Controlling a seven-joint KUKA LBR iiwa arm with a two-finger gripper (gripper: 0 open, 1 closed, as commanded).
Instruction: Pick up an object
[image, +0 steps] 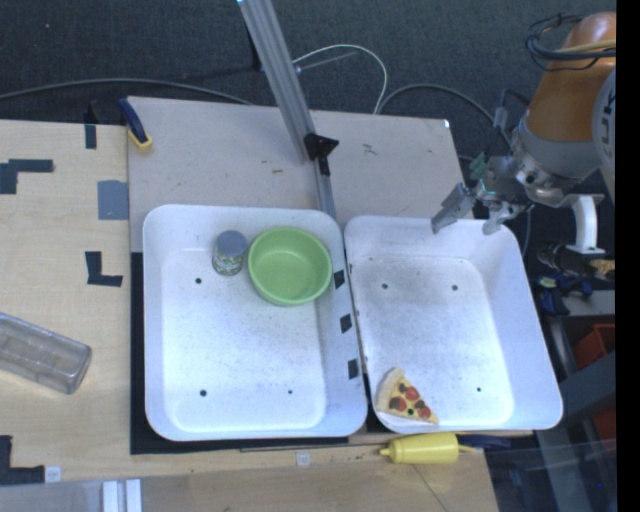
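While poised over the far right corner of the right bin (520, 300), gripper (468, 216) open, nothing between fingers. Pizza slice (404, 397) at near left corner; green bowl (290, 265) and jar (229, 252) in left bin (170, 330).

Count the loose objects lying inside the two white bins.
3. The green bowl and a small jar beside it sit at the far end of the left bin; a toy pizza slice lies in the right bin's near-left corner.

Robot lab: taped bench (60, 230), two white bins (170, 400).
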